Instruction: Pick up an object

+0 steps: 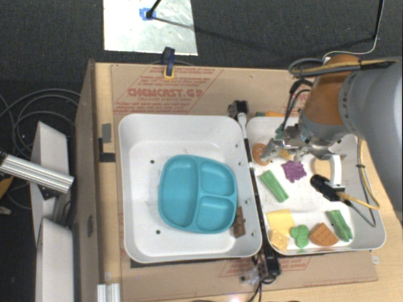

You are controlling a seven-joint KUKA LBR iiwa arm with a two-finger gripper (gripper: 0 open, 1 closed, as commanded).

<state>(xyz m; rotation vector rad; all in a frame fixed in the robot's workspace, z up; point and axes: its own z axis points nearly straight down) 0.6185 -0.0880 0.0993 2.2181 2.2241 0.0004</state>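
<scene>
My gripper (284, 148) hangs over the far left part of the right bin (371, 234), under the grey arm with its orange band. Just below it lies a purple bunch of grapes (293, 170). An orange round piece (259, 153) lies to the gripper's left, close to the bin wall. A green strip (274, 185) lies a little nearer the front. I see nothing held in the gripper.
Along the right bin's front lie a yellow wedge (281, 220), a green lump (300, 235), a brown waffle piece (323, 234) and a green pickle (340, 225). The left bin (141, 168) holds a blue divided plate (198, 194), with a brown piece (239, 222) by its right wall.
</scene>
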